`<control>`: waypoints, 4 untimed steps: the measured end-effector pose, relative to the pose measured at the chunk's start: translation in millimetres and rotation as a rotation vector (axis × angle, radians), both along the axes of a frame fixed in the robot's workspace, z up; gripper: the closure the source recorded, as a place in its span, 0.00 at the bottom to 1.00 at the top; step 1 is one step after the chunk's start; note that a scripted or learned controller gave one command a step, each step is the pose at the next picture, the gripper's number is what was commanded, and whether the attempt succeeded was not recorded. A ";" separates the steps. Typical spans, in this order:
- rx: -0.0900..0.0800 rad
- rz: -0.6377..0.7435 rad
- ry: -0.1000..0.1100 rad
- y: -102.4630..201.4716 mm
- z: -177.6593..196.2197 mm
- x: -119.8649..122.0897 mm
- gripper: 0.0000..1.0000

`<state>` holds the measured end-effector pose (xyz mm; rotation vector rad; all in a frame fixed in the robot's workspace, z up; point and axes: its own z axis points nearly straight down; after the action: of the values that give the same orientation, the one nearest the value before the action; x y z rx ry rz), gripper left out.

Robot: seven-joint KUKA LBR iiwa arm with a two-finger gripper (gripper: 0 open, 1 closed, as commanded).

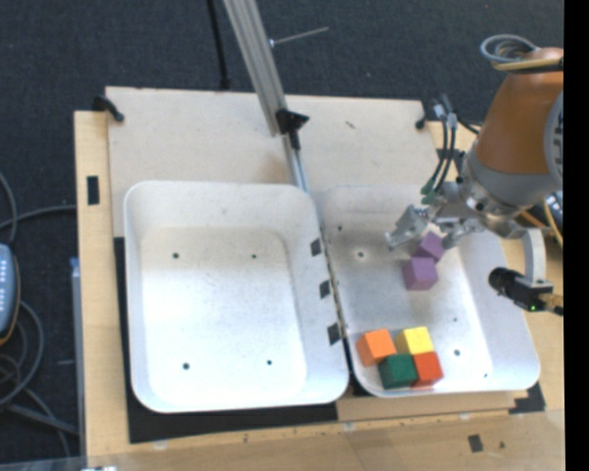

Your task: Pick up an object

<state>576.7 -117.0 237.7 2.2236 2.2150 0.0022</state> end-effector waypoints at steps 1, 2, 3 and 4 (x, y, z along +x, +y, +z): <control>-0.005 -0.005 0.001 -82.8 20.4 -74.2 0.00; -0.001 0.002 -0.002 -29.1 -118.0 -86.5 0.00; 0.000 0.009 -0.002 -6.9 -140.1 -15.1 0.00; -0.003 0.008 -0.005 -44.0 -139.5 56.2 0.00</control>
<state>632.9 -160.9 98.2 2.2112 2.2194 0.0045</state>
